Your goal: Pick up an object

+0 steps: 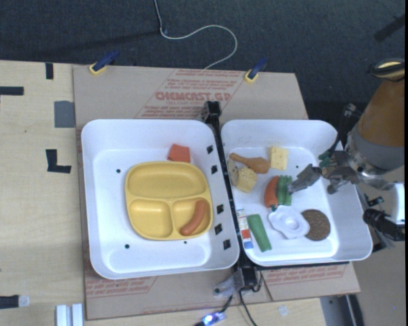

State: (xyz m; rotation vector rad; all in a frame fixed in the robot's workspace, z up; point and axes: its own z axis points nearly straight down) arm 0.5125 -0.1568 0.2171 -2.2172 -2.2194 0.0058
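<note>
Your gripper (300,180) hung over the right bin (326,131), reaching in from the right side, and I could not tell whether it was released or clenched; nothing could be seen held in it. Its dark tip sat just beside the green piece (284,191) and the orange carrot-like piece (270,191), which lay touching each other near the middle of that bin.

Around them you had plenty to choose from. A brown drumstick (251,161) lay toward the bin's upper left, with a pale yellow lumpy item (245,178) just below it and a yellow cheese wedge (279,157) to its right. Nearer the front rim lay a white fried egg (288,223) with a brown round cookie (317,225) touching its right side. A long green stick (259,232) lay tilted at the front left, beside a small white packet with red and blue marks (244,226).

In the left bin (98,182) you had a yellow divided plate (168,200) with a sausage (196,218) resting in its lower right compartment. An orange-red block (179,153) sat just behind the plate, touching or nearly touching its rim.

Both bins stood side by side on a cardboard sheet (190,94), and a thin white cable (190,32) curled over the dark floor behind it
</note>
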